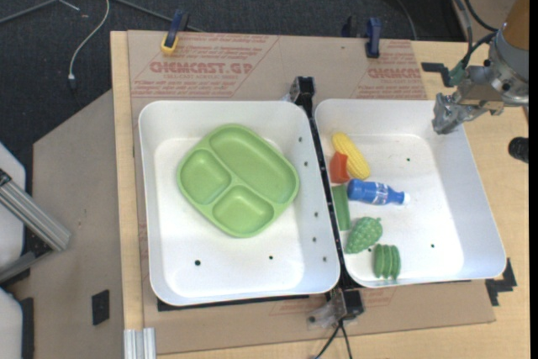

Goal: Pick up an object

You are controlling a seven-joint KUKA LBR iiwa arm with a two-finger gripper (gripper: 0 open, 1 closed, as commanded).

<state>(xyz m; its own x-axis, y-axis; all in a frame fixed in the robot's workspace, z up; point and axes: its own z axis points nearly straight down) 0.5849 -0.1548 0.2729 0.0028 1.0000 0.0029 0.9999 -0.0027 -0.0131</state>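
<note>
Blue bottle [376,193], white cap, lies flat near right bin's [471,181] left wall; gripper [447,115] at far-right corner, finger state can't tell.

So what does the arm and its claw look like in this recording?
The arm enters at the right edge as a grey, rounded metal wrist section, with tan-orange showing just above it at the frame edge. Below it hangs the claw, dull grey metal, blocky, with small dark fittings on its housing. Black cables loop behind the arm near the top right corner.
</note>
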